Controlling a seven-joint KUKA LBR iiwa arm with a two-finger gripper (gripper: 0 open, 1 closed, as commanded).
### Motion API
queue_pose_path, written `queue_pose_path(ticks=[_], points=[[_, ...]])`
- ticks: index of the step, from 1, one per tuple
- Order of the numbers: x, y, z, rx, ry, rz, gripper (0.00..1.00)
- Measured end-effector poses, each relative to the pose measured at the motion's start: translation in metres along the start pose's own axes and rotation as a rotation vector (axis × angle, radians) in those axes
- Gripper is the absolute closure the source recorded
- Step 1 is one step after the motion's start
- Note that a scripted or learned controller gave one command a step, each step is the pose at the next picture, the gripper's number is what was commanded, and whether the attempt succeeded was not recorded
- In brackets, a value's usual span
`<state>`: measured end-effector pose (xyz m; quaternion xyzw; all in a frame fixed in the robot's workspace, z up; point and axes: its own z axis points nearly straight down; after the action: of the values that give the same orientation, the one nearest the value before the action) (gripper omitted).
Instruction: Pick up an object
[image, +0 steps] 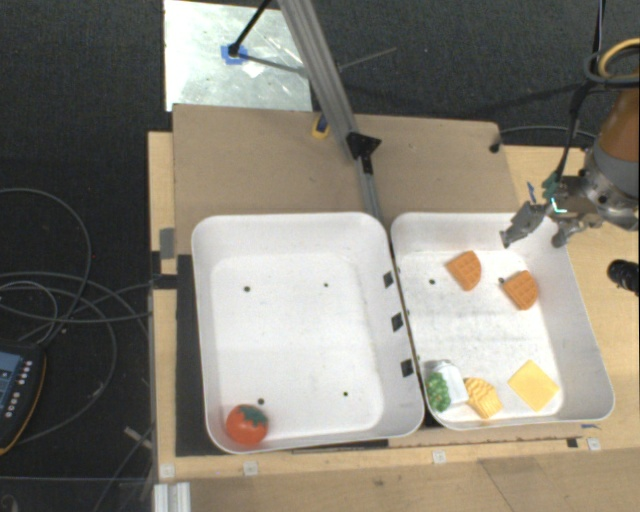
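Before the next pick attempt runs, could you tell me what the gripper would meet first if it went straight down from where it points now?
Probably the right bin's far rim or bare floor; the gripper looks open, the nearest waffle piece just nearer. Depth is uncertain.

Grey arm (612, 190), orange band, black cables, grey gripper (541, 233)

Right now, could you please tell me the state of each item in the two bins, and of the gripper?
Red tomato: left bin, near corner, lying free.
Two orange waffle pieces: right bin, apart, untouched.
Yellow cheese slice: right bin, flat.
Green-and-white packet: touching a small yellow waffle.
Gripper: open, holding nothing, over right bin's far edge.
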<state>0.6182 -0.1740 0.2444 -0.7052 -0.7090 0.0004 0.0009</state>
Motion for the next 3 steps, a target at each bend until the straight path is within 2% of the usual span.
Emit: queue_pose_path(ticks=[1, 3], points=[[0.0, 0.001, -0.002, -0.003, -0.002, -0.002, 0.0], [0.011, 0.009, 0.118, 0.002, 0.0, -0.002, 0.0]])
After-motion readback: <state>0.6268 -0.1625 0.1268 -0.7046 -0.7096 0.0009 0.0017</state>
